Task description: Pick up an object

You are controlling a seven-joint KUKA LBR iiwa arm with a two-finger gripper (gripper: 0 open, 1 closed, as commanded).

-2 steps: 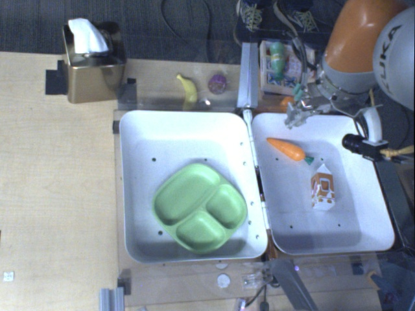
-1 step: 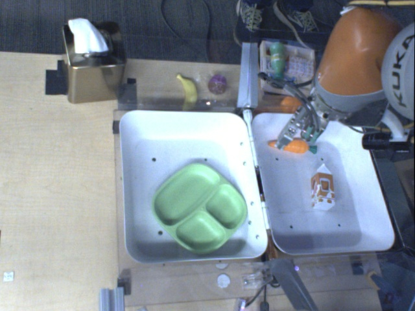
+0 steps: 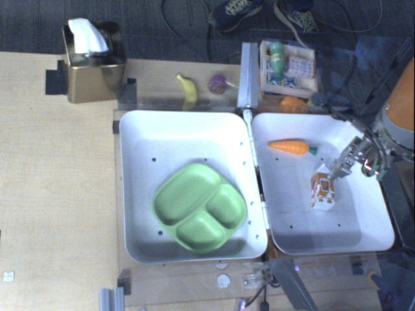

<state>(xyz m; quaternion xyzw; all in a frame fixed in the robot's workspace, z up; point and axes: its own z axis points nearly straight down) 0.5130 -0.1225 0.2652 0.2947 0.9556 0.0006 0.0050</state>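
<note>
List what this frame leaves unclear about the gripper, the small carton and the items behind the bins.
- Gripper, camera view: blurred and small; finger state unreadable, and contact with the small carton cannot be judged.
- Carton: its printing is too small to read.
- Arm: cut off by the right edge.
- Orange object behind the right bin: partly hidden by the bin's rim.
- Person's shoes: cut off at the top edge.

Right bin (image 3: 363,238): carrot (image 3: 289,147) and small carton (image 3: 322,191) (maybe a pouch) obstruct upper half; 1 open floor stretch below.
</note>
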